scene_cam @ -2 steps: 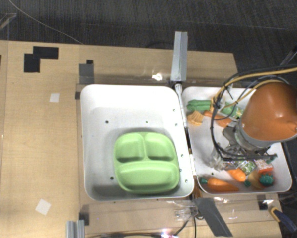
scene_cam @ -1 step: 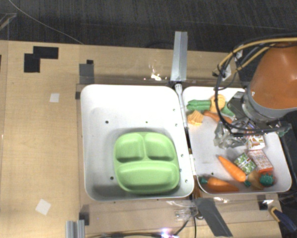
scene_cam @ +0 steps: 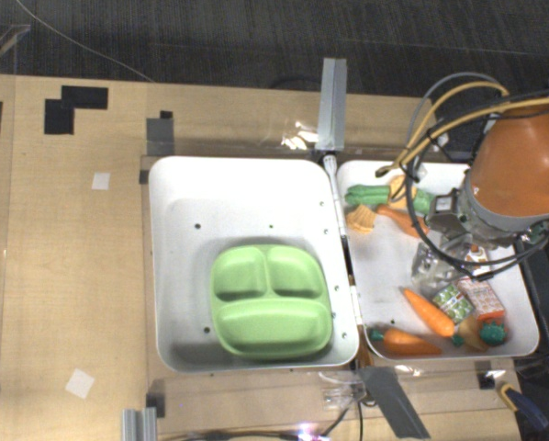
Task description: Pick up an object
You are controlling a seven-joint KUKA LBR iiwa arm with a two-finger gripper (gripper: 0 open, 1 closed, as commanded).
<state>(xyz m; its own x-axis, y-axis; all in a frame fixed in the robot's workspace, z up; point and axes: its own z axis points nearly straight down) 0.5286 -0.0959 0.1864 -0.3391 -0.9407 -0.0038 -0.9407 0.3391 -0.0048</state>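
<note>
The right bin (scene_cam: 380,274) holds a scatter of toy food. One carrot (scene_cam: 428,310) lies slantwise near the middle and another carrot (scene_cam: 408,342) lies along the front wall. A green toy vegetable (scene_cam: 367,195) and a small orange piece (scene_cam: 361,217) sit at the back left. A small printed box (scene_cam: 482,295) and a green patterned packet (scene_cam: 451,300) lie at the right. My gripper (scene_cam: 432,263) hangs low over the middle of this bin, just behind the slanting carrot, under the orange-banded wrist (scene_cam: 522,163).
The left bin (scene_cam: 178,209) holds a green divided plate (scene_cam: 271,299) toward its front right. A teal ball (scene_cam: 494,334) rests in the right bin's front right corner. Cables loop over the right bin's back edge.
</note>
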